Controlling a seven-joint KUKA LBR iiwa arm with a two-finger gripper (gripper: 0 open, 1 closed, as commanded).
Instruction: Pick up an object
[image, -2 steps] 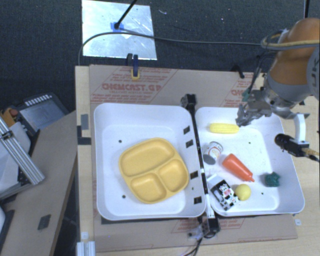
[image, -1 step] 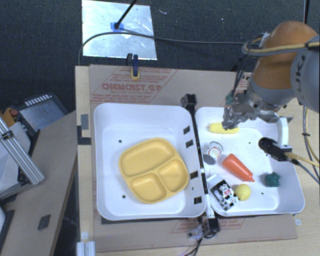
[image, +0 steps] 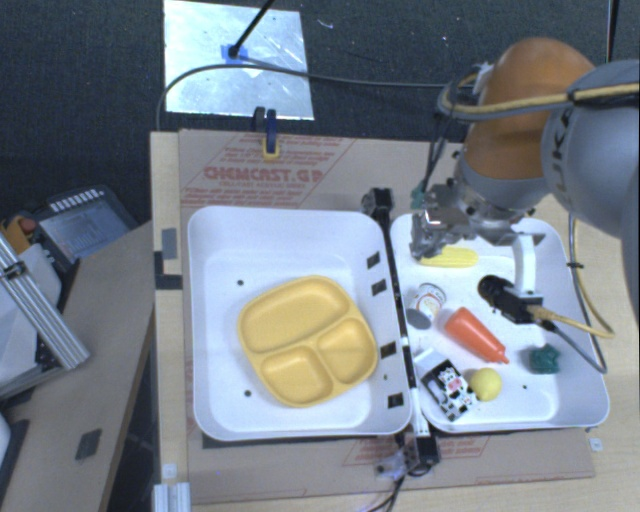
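Observation:
My gripper (image: 428, 238) is low in the back left part of the right bin (image: 570, 400), right at the left end of a yellow corn cob (image: 455, 258) that lies on the bin floor. The view does not let me tell whether it touches the cob. In front of the cob are a small round tin (image: 428, 301) and an orange carrot (image: 476, 335). Nearer the front lie a yellow lemon (image: 486, 383), a black-and-white toy (image: 448, 388) and a small teal piece (image: 545, 358).
The left bin (image: 215, 240) holds a yellow three-part plate (image: 305, 340). A black divider (image: 390, 300) runs between the two bins. The grey arm with its orange band (image: 520, 100) hangs over the back right of the bench.

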